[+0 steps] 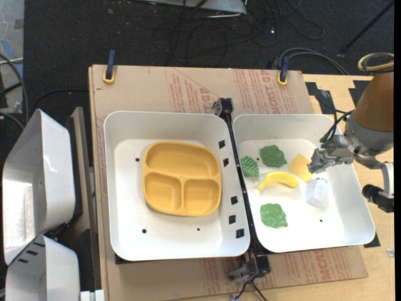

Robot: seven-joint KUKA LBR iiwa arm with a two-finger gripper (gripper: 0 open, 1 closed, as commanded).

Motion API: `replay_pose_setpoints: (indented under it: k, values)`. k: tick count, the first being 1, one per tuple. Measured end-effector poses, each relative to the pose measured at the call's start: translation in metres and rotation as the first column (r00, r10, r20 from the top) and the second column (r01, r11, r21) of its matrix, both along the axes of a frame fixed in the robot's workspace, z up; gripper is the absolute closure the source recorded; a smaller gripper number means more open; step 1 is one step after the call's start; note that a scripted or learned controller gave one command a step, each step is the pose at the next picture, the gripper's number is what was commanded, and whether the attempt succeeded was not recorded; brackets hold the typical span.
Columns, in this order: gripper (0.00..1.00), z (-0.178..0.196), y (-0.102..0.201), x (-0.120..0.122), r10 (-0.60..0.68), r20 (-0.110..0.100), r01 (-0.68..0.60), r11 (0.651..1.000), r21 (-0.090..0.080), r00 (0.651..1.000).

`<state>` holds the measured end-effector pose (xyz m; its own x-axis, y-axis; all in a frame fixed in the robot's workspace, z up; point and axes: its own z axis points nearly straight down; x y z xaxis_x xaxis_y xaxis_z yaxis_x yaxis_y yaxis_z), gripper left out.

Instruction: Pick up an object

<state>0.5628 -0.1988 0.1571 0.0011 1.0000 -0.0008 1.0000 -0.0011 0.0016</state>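
How far the jaws stand open I cannot tell. The gripper (321, 160) hangs over the right bin (351, 227), just beside a yellow block (299, 165) and above a white object (317, 192). A banana (279, 180) and green pieces (273, 215) lie left. The left bin (119, 187) holds a yellow tray (182, 177).

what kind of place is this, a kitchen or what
Probably a robotics lab, not a kitchen: two white bins clamped on a cardboard-covered bench, toy food like a banana, and loose cables on the floor.

Tray (182, 178) in left bin (119, 168)
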Motion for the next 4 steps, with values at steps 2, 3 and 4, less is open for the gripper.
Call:
replay_pose_setpoints:
  k: [2,3,4]
  values:
    - [1.0,0.079,0.002,-0.005,0.004,0.002,-0.004,1.0,-0.001,1.0]
    - [1.0,0.087,0.049,0.01,0.009,0.001,-0.009,1.0,0.002,1.0]
    - [1.0,0.075,0.105,0.024,0.01,-0.002,-0.01,1.0,0.003,1.0]
